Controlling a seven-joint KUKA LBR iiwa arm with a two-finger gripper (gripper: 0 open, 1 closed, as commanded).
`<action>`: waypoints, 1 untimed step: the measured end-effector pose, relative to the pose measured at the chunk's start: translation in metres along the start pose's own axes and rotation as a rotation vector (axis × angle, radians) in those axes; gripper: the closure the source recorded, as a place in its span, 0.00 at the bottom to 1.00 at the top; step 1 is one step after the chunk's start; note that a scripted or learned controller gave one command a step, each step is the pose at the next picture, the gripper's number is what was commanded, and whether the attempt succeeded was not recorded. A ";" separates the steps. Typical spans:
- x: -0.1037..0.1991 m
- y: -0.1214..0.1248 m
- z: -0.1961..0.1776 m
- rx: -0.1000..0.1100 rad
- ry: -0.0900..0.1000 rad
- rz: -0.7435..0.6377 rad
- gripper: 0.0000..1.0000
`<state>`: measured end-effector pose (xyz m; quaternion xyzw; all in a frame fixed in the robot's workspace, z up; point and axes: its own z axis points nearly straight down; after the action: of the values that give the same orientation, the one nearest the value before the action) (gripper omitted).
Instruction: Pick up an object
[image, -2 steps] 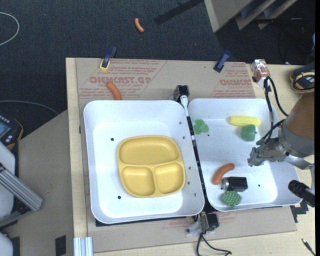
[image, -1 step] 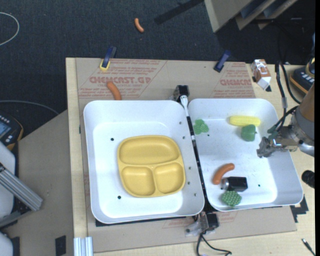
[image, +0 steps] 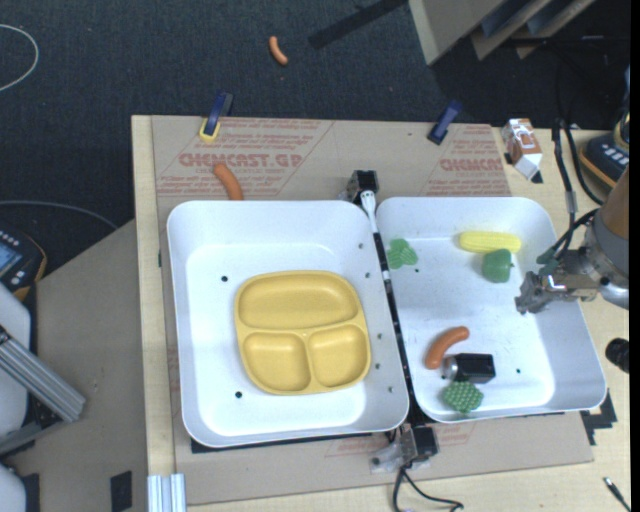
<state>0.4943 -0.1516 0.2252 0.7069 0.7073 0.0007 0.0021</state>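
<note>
Bench (image: 300, 150): a brown sheet with red printed letters, carrying 2 shallow white bins side by side.
Left bin (image: 195, 300): it holds 1 yellow tray (image: 302, 330) with 3 compartments, lying flat near the middle.
Right bin (image: 560, 360): it holds 6 small things, spread over its floor.
Front of right bin: a green textured ball (image: 462, 397) lies nearest the front wall, with a dark block (image: 470, 366) touching it just behind.
Orange sausage (image: 446, 346): it lies tilted, just beside the dark block on its left.
Back of right bin: a yellow corn cob (image: 489, 241) lies flat, and a green round piece (image: 497, 265) touches it on the near side.
Green leafy piece (image: 402, 254): it is near the wall between the 2 bins.
Tool (image: 528, 297): it comes in from the right, above the right part of the right bin, apart from all the things. I cannot tell if the tool is released or clenched; nothing is seen between its tips.
Far bench: another orange sausage (image: 229, 182) lies behind the left bin, and 2 blue clamps (image: 214, 115) (image: 443, 122) hold the far edge.
</note>
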 end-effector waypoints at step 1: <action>0.053 0.034 -0.005 -0.001 0.003 -0.007 1.00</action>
<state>0.5283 -0.0984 0.2306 0.7045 0.7097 0.0019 0.0015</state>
